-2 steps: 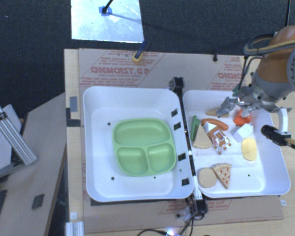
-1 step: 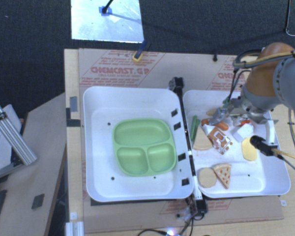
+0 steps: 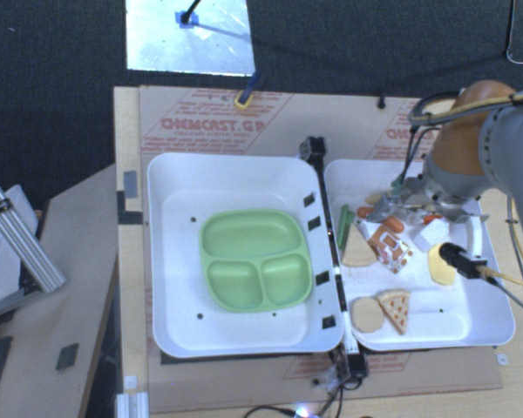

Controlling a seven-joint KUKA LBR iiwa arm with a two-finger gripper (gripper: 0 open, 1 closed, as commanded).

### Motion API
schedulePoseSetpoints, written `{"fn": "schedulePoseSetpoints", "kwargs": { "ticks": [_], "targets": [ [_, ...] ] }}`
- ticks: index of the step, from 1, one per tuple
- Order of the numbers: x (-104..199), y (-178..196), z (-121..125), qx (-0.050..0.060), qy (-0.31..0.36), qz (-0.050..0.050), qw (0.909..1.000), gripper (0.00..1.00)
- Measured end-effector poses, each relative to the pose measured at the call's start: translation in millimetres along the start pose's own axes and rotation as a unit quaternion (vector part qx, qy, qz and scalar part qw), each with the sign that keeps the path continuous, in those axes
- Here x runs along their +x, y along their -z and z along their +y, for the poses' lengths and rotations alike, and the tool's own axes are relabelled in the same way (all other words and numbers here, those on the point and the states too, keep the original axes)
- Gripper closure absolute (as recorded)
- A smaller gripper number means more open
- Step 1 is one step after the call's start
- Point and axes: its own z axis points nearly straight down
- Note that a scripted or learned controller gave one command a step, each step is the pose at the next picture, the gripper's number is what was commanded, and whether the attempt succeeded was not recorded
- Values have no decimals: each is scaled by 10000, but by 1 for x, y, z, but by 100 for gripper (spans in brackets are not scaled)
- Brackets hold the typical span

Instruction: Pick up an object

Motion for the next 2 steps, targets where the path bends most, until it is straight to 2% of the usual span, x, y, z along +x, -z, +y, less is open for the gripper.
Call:
{"fn": "schedulePoseSetpoints", "kwargs": {
  "ticks": [1, 2],
  "targets": [
    [0, 12, 1, -18, -2, -2, 10000, 100],
    [2, 76, 6, -37, 16, -6, 10000, 100]
  ]
}}
